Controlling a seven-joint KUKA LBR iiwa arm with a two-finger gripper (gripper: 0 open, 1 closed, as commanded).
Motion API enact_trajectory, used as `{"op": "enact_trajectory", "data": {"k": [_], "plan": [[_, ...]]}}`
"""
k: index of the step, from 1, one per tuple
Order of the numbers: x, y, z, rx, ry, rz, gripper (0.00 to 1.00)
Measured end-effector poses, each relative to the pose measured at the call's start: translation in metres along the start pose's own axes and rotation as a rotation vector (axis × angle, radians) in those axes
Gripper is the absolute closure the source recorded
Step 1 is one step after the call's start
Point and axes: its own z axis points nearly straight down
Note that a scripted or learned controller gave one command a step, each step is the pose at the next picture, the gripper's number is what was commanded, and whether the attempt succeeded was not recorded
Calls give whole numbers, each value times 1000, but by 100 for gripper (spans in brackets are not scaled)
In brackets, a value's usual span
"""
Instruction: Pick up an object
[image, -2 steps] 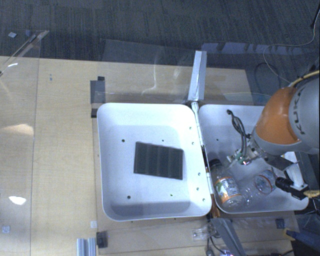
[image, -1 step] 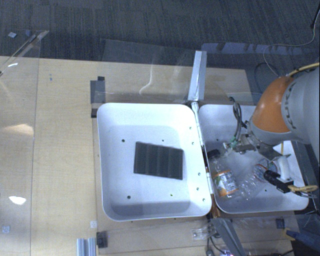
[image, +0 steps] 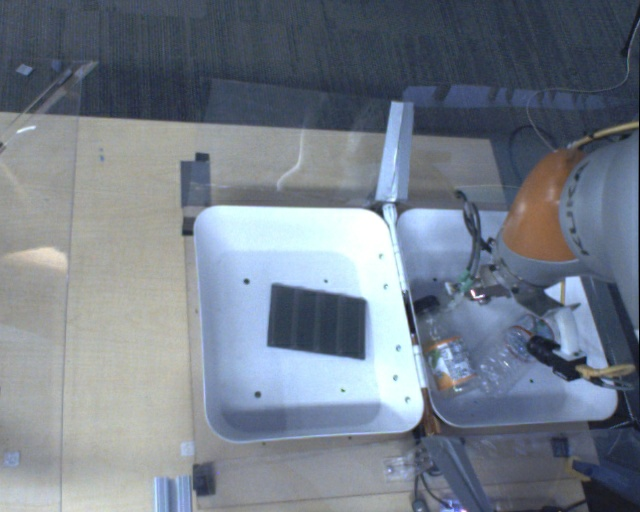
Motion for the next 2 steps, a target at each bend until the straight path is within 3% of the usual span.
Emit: {"op": "enact_trajectory", "data": {"k": [1,2], "plan": [[-29,75,4,1,14,-11,0],[-40,19,-49,2,16,-152,0]]}}
